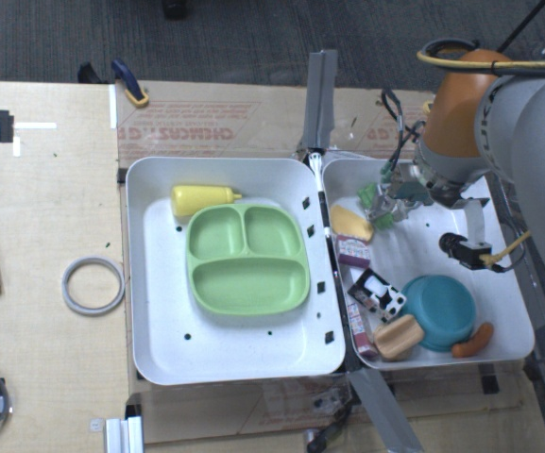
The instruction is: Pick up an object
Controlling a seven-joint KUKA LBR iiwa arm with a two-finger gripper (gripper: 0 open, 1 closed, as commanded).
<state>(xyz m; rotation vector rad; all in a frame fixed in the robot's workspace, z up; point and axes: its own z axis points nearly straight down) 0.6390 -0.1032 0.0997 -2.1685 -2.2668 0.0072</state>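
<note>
Gripper (385, 201) lowered into the right bin (508, 347), at its back left corner; nothing seen lifted.
Finger state cannot be told. A green item (367, 196) and yellow piece (350, 222) lie just beside the tip; pick judged not yet done.

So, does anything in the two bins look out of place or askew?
Nothing is spilled or damaged. The green divided plate lies slightly askew in the left bin, and the right bin is crowded with toys.
</note>
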